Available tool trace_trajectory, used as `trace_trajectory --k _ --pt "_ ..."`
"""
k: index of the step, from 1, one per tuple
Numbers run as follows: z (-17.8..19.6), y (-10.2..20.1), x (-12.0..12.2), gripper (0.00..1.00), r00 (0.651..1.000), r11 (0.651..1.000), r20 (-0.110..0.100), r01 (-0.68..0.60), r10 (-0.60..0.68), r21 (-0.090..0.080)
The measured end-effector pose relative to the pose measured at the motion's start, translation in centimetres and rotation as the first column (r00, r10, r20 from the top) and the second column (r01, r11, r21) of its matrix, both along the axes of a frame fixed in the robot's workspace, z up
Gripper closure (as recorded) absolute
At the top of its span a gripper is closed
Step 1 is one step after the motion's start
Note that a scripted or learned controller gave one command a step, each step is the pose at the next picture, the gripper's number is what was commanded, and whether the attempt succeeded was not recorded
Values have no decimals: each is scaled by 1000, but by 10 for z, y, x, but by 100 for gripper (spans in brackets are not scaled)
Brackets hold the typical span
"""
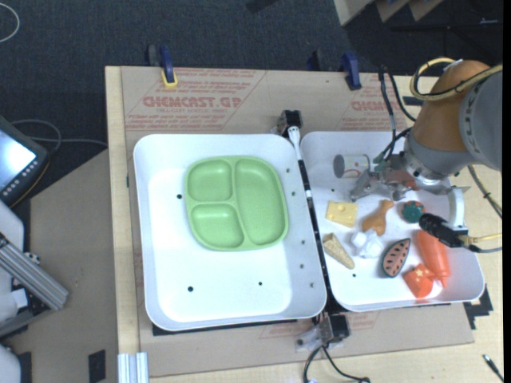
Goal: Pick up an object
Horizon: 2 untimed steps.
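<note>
The grey arm [459, 122] reached in from the right, bent low over the right bin [319, 154] with its pincer [382, 175] near the far wall — I couldn't tell how wide it stood — while the cheese wedge [342, 213], orange drumstick [379, 216] and carrot [433, 255] lay just nearer the front.

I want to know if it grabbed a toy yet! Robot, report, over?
Claw low at right bin's back, nothing seen in it. Cheese wedge lies nearest, untouched. Toys crowd close. Green divided plate sits in left bin.
</note>
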<state>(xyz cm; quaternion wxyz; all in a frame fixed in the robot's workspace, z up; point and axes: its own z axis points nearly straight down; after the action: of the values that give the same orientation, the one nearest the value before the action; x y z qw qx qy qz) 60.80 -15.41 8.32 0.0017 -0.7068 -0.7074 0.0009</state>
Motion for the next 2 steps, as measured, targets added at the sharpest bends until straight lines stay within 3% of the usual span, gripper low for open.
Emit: trace_trajectory --k 1,2 --pt "12 0 1 100 1000 1000 4 0 0 -1" --pt "68 1 -8 100 1000 1000 10 2 -2 -3"
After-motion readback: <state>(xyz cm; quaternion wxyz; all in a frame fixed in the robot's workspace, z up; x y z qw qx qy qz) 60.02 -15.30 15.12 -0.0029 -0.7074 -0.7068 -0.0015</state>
